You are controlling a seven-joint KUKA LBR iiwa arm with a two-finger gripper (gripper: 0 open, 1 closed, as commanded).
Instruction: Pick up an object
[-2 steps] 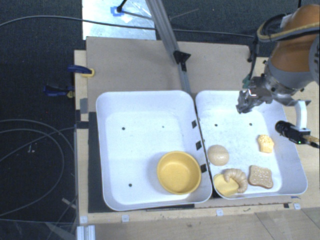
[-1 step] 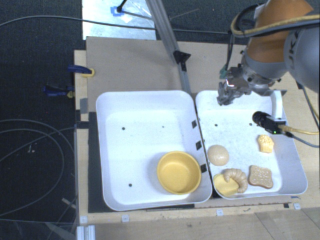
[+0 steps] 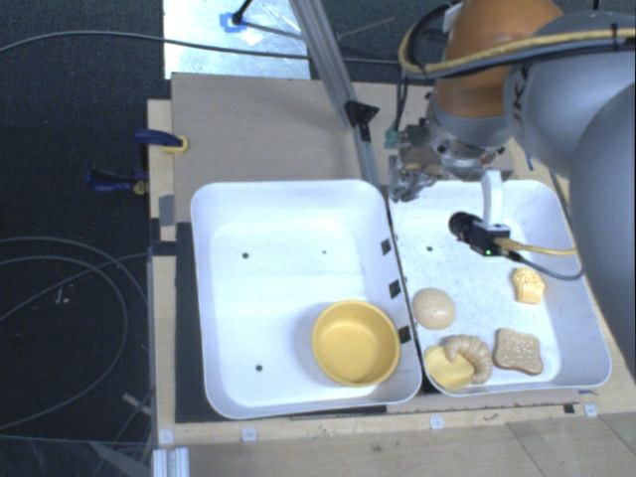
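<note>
Above the right bin's (image 3: pixel 586 366) far edge hung the gripper (image 3: pixel 407 182); whether it was open or closed I cannot tell. A yellow bowl (image 3: pixel 356 342) sat in the left bin (image 3: pixel 229 266); the right held a bun (image 3: pixel 434 308), croissant (image 3: pixel 469 354) and toast (image 3: pixel 519 352).

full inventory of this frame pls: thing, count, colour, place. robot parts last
bins: 2, white, side by side on the bench
bowl: 1, yellow, left bin, near-right corner
round bun: 1, pale cream, right bin, by the left wall
croissant: 1, tan, right bin, near-left corner, lying over a yellow piece
yellow piece: 1, yellow, under the croissant, shape unclear
toast slice: 1, light brown, right bin, near edge
small yellow item: 1, yellow, right bin, right side, too small to identify
clamps: 2, blue and yellow, bench's left edge
cables: several, grey, on the dark floor at left
arm: 1, grey with orange band, entering from the right
tool: 1, dark metal, over the right bin's far-left corner
</note>
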